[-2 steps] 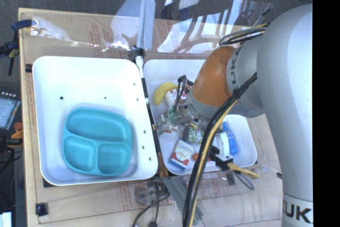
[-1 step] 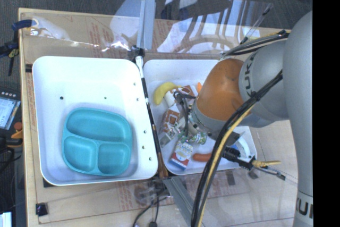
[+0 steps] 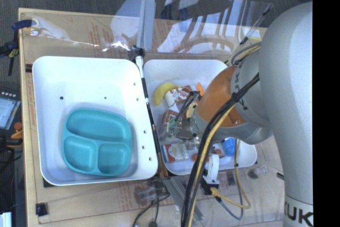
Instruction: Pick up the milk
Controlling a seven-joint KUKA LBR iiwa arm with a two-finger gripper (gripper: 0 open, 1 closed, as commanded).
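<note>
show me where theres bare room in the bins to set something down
Left bin: bare white floor along the far wall and left wall, bordering the teal divided plate that fills its near half. Right bin: crowded; banana, cartons and packets lie under the arm, leaving just a strip by the far wall.

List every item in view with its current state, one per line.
Left bin: holds the teal tray.
Teal divided tray: lying flat, right way up, compartments bare.
Right bin: cluttered with small items, partly hidden by the arm.
Banana: lying near the bin's left wall.
Milk carton: appears to lie flat on the bin floor, not lifted.
End effector: low in the right bin among the items.
</note>
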